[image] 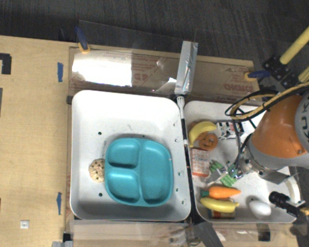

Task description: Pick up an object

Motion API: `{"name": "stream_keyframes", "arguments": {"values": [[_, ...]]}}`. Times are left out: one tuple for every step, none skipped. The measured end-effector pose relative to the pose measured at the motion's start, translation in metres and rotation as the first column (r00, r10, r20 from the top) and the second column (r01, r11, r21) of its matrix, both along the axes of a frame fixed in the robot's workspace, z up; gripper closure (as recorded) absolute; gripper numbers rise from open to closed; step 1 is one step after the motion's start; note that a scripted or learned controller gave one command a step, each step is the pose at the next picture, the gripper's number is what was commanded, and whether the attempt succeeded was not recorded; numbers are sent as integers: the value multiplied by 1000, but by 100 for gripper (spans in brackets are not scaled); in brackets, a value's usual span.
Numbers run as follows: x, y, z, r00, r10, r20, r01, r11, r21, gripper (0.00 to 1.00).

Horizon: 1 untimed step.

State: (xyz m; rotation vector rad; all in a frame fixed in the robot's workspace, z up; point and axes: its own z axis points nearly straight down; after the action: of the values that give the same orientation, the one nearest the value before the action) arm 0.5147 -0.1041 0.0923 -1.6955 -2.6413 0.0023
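The right bin (274,223) holds several small items. A yellow fruit (201,130) lies at its far left with a brown round piece (208,142) against it. Below them is a clear packet (199,164), then green pieces (227,180), an orange carrot (224,193) and a yellow banana (218,204). A white oval object (259,208) rests near the front. My gripper (236,171) hangs low over the middle of this bin, just above and right of the green pieces, largely hidden under the grey wrist and orange band (279,130).
The left bin (128,113) carries a teal divided plate (139,170), with a speckled cookie (96,170) at its left edge. A metal divider (185,69) stands behind the bins. Cables (246,106) loop above the right bin.
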Motion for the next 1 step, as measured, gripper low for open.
{"name": "stream_keyframes", "arguments": {"values": [[1,1,9,1000,-1,2,1,1000,1,100]]}}
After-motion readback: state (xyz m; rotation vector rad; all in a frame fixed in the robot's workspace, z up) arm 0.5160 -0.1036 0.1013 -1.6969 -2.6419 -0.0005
